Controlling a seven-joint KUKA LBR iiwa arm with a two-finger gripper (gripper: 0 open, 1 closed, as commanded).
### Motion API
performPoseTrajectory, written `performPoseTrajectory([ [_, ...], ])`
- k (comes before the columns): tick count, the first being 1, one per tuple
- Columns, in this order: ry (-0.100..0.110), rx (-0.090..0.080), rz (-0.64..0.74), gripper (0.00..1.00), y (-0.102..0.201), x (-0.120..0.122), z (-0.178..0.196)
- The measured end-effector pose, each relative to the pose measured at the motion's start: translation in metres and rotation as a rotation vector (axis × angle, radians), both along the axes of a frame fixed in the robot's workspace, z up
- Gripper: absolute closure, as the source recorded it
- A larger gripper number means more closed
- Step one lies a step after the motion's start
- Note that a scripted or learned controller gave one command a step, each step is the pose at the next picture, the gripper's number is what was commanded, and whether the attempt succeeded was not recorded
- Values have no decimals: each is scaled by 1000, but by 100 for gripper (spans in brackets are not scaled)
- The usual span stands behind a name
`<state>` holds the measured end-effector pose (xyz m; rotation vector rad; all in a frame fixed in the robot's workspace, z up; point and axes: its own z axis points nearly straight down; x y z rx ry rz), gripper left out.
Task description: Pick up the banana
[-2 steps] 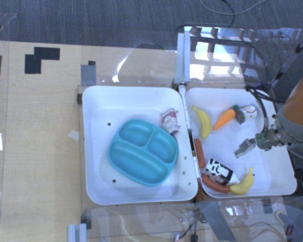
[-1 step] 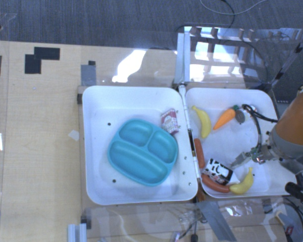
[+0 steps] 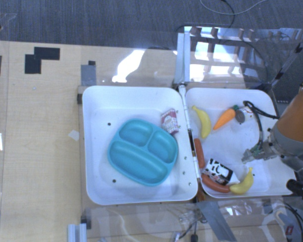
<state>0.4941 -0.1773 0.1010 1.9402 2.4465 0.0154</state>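
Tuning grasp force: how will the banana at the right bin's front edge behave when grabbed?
The banana looks smooth and curved, so it may pivot or slip between fingers. It lies touching the sausage by the bin wall, so a push would likely jam it rather than roll it. Probably light.

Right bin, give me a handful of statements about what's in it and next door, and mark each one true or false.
1. Two bananas lie in the right bin. True: one banana near the divider, another banana at the front.
2. The carrot sits on the blue tray. False: the carrot is in the right bin; the tray is in the left bin.
3. The gripper holds a banana. False: it hangs above the front banana, nothing visibly gripped.
4. A small packet lies by the tray's far corner. True.
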Motion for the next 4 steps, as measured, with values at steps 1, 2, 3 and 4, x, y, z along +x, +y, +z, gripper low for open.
performPoseTrajectory([
  [1, 0, 0, 0, 0, 0, 0, 0],
  [2, 9, 3, 26, 0, -23, -3, -12],
  [3, 2, 1, 31, 100, -22, 0, 0],
  [4, 16, 1, 161, 100, 24, -6, 12],
])
